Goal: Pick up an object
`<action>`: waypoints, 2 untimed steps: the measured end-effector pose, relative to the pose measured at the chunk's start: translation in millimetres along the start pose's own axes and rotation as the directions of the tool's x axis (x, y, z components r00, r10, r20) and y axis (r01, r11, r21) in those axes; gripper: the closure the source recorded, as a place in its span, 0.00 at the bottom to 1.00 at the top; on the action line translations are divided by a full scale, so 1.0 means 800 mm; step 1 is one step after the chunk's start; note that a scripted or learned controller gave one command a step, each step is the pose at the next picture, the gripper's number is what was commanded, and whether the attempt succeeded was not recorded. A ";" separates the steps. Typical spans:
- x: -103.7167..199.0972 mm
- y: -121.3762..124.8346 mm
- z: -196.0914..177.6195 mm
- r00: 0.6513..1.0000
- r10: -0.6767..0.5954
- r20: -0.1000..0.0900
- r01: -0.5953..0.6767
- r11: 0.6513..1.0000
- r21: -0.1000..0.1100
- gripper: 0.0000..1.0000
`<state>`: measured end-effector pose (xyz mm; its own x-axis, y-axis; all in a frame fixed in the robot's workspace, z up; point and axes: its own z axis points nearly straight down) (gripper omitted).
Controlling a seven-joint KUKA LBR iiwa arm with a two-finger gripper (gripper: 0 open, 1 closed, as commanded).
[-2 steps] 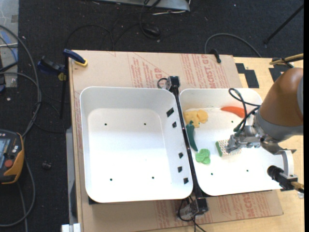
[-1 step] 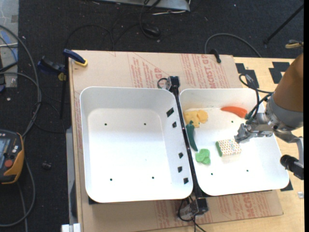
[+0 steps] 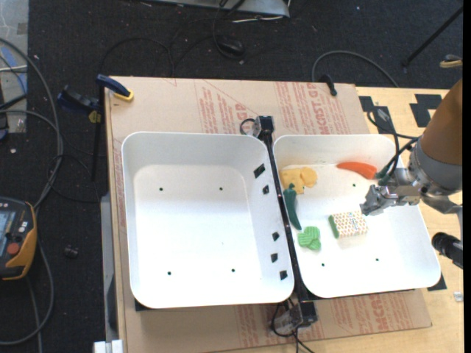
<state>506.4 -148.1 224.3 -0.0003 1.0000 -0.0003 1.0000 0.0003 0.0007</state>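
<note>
The right bin [image 3: 412, 271] holds several small objects. A patterned white and green block [image 3: 349, 225] lies near its middle. A light green lump [image 3: 310, 237] sits to the block's left, and a dark green strip [image 3: 292, 206] lies along the bin's left wall. A yellow piece [image 3: 299, 178] rests at the back left and an orange curved piece [image 3: 357, 168] at the back. My gripper [image 3: 372, 203] hangs low over the bin, just right of and behind the patterned block. Nothing shows between its fingers.
The left bin [image 3: 147, 160] stands beside the right one, with a black divider strip [image 3: 274, 197] between them. Both rest on a cardboard-covered bench [image 3: 191, 101]. Cables and a blue and yellow clamp [image 3: 114, 87] lie beyond the back left corner.
</note>
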 end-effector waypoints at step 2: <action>0.125 0.043 0.001 1.000 -0.004 -0.001 0.004 1.000 0.002 1.00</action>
<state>540.9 -48.4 223.8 -0.0045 1.0000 0.0011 1.0000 0.0045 -0.0011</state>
